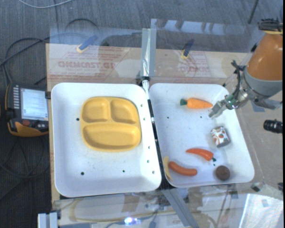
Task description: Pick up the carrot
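Gripper (217, 109) over right bin (237, 127), just right of carrot (198, 103), not touching. Opening not discernible; cannot tell. Nothing visibly held.

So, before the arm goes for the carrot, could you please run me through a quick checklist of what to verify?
1. Carrot in plain sight in the right bin, near its far edge: ok.
2. Carrot free of neighbours; the chili pepper, sausage and small printed box lie well apart: ok.
3. Gripper close to the carrot, just beside its tip: ok.
4. Gripper centred over the carrot: not ok, it sits off to one end.
5. Carrot between the fingers: not ok.
6. Finger opening: cannot tell.
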Tool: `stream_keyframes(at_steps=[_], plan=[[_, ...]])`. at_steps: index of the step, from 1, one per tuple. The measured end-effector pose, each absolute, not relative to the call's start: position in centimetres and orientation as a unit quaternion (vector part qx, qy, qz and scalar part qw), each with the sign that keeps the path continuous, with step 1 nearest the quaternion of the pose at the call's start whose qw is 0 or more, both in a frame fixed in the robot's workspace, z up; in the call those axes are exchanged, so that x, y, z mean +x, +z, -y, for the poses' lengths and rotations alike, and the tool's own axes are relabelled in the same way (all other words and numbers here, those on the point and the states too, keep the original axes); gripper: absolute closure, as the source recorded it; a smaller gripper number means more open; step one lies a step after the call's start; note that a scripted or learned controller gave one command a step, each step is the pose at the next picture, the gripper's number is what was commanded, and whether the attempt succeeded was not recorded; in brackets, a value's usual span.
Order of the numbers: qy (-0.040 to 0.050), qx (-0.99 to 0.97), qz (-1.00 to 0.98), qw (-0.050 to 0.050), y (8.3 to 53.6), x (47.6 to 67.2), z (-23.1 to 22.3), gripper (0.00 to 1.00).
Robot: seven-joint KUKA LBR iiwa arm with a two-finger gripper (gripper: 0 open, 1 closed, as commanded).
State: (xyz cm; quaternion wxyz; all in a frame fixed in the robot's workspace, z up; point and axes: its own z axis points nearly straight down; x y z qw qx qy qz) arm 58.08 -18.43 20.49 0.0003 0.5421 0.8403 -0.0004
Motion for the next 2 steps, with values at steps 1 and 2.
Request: stream_keyframes(at_steps=[1,2], plan=[[0.0004,0.498,-0.867,-0.001,18.3,58.7,8.6,1.00],[0.0004,0.349,-0.937,0.000,21.7,56.1,7.6,1.00]])
